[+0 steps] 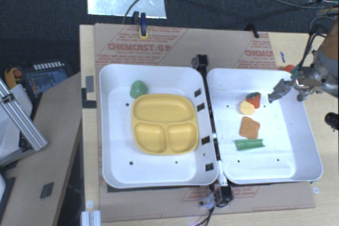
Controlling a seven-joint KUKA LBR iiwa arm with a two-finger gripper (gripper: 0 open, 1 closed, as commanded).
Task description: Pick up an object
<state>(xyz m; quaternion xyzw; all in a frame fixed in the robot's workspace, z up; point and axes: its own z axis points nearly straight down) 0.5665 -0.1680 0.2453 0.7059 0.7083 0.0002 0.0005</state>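
Status of the task, as we judge it: not yet done, and barely begun. The pincer hangs over the upper right part of the right bin, its dark tip pointing left toward the food pieces, with nothing between its fingers as far as we see; whether those fingers stand apart or together we cannot tell at this size. Every candidate piece lies on a bin floor, so the approach, the closing and the lift all remain. We count two white bins side by side on the counter: the right one and the left bin. In the right bin we count four small pieces, grouped left of centre: one red piece, nearest the pincer; one yellow round, touching the red piece on its lower left; one orange-brown slab, just below them; one green stick, lying crosswise just below the slab. In the left bin we count two things: one yellow tray with three compartments, nothing in them, and one green lump, just beside the tray's upper left corner. Six loose things in all, five of them small enough to be likely picks. We judge the red piece the nearest candidate, though its contact with the yellow round may hamper a clean grip.
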